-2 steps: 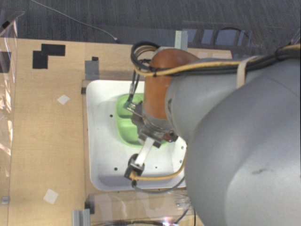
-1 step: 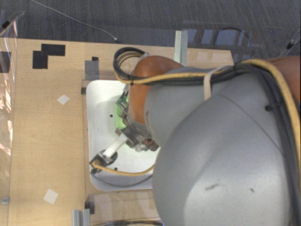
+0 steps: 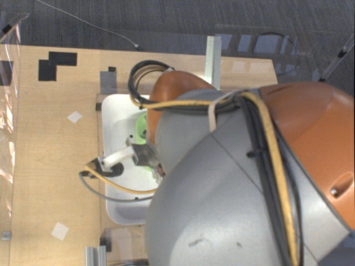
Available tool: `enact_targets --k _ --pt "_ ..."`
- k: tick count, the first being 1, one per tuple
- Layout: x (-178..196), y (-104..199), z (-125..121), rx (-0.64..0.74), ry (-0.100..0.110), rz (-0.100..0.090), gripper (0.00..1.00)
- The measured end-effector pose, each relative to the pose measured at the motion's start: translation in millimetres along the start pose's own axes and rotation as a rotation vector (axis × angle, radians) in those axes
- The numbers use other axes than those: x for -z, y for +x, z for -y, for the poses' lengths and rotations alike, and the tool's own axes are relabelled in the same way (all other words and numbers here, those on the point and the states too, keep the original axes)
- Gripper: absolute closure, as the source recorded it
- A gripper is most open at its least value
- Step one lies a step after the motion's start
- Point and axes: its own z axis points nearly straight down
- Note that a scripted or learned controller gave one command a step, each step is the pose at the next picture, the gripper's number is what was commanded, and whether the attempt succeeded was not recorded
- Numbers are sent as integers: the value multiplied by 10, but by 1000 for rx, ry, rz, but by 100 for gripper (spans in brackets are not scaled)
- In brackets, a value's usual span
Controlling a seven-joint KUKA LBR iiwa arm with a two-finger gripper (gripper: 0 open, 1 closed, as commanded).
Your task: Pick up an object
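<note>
Arm bulk over the white bin [image 3: 113,121], end effector [image 3: 145,155] low inside it.
A green object [image 3: 142,127] lies just beyond the end effector, touching or nearly so; grip state cannot be told. Farther out, tan worktop [image 3: 50,165].

I can read no text, label, brand or number anywhere here: the black blocks [image 3: 55,65] and pale square patches [image 3: 74,117] on my desk [image 3: 50,165] carry no letters or digits that I can make out.
</note>
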Motion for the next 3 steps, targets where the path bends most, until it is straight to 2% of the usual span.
enact_targets --k 1,3 --pt "191 -11 7 -130 0 -2 100" --pt "406 14 -2 -129 3 -6 100"
